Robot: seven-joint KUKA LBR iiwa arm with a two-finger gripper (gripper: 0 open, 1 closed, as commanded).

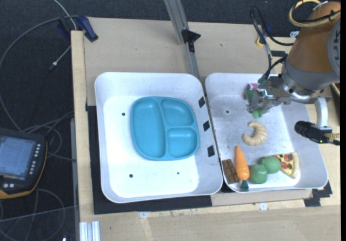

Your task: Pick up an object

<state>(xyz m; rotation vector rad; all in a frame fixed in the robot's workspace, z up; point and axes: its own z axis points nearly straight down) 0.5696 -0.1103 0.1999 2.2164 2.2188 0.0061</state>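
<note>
My gripper [258, 104] hangs over the upper middle of the right bin [319, 178], reaching in from the right. A small purple and green object [251, 93] shows right at the gripper's left side, partly hidden by it; whether it is held is unclear. Just below the gripper lies a tan croissant [255, 133]. Lower in the bin are an orange carrot [241, 164], a brown chocolate bar [230, 171], two green round fruits [265, 169] and a pizza slice [288, 163].
The left bin [111, 126] holds a blue divided plate [164, 127]. A metal post [178, 13] rises at the back between the bins. A black part of the arm [309, 131] sticks out over the right bin's right side.
</note>
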